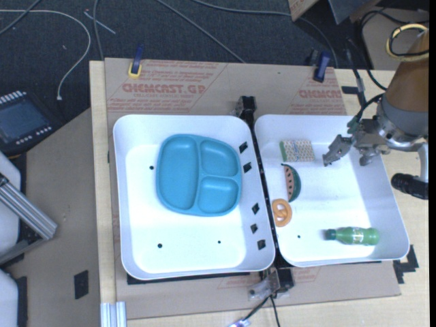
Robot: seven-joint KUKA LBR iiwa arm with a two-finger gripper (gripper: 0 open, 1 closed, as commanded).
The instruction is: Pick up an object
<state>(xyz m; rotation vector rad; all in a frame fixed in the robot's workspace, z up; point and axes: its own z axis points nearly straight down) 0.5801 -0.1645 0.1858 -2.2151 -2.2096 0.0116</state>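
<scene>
The right bin holds a green bottle lying on its side near the front, a watermelon slice and a pretzel by the left wall, and a speckled sponge-like pad at the back. My gripper hangs over the back right part of that bin, fingers spread, with nothing between them. It is right of the pad and well behind the bottle.
The left bin bears a blue divided plate. Black clips line the ridge between the two bins. Cables run across the dark floor behind the bench, and a cardboard box stands at the top right.
</scene>
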